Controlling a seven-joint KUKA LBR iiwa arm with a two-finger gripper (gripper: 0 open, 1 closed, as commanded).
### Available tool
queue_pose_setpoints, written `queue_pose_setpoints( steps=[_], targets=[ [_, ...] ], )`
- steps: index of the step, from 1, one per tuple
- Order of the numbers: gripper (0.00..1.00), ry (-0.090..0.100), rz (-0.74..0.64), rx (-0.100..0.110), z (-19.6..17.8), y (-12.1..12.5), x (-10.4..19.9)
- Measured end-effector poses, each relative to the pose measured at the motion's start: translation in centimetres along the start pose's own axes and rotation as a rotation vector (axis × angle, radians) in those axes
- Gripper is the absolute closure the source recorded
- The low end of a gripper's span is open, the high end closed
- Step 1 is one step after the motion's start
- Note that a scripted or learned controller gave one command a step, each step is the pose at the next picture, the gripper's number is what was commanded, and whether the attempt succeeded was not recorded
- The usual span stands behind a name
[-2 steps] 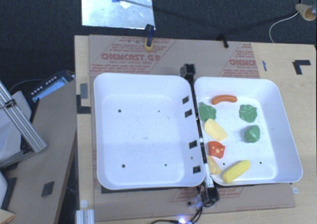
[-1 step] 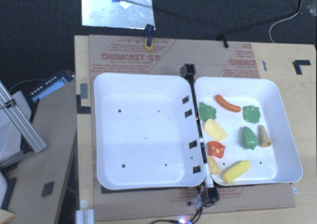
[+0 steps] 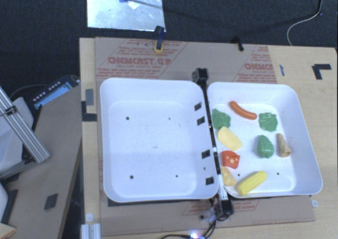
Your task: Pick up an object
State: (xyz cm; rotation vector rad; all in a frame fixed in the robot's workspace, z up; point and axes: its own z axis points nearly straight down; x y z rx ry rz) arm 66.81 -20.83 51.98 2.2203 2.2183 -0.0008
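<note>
Camera view, from my remote seat: two white bins on the bench, and I take the hinge strip (image 3: 208,132) between them as my landmark. The left bin (image 3: 153,137) lies to its left; the right bin (image 3: 296,127) carries all the toy food. Touching the strip: a green leafy piece (image 3: 221,119), below it a pale yellow wedge (image 3: 229,138), a red piece (image 3: 230,159), then a small yellow bit (image 3: 227,177) hard against the strip. The corn cob (image 3: 251,182) sits just right of that bit, long axis slanting up to the right. Farther from the strip: an orange sausage (image 3: 242,110), long axis slanting down to the right, a second green leaf (image 3: 268,121), a green pepper-like piece (image 3: 265,146) and a tan piece (image 3: 283,145) beside it. I judge no pick started. The arm enters from the right, so the tan piece and pepper lie nearest its approach; I judge the sausage, standing apart from its neighbours, the easiest target, jaws closing across its long axis.
</note>
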Motion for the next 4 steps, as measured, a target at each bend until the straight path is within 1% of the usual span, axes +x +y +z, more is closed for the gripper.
queue_pose_setpoints(
  steps=[1, 4],
  targets=[
    [1.0, 0.0, -0.004, -0.002, -1.64, 0.05, 0.23],
    [1.0, 0.001, -0.006, -0.001, -1.55, 0.07, 0.28]
  ],
)
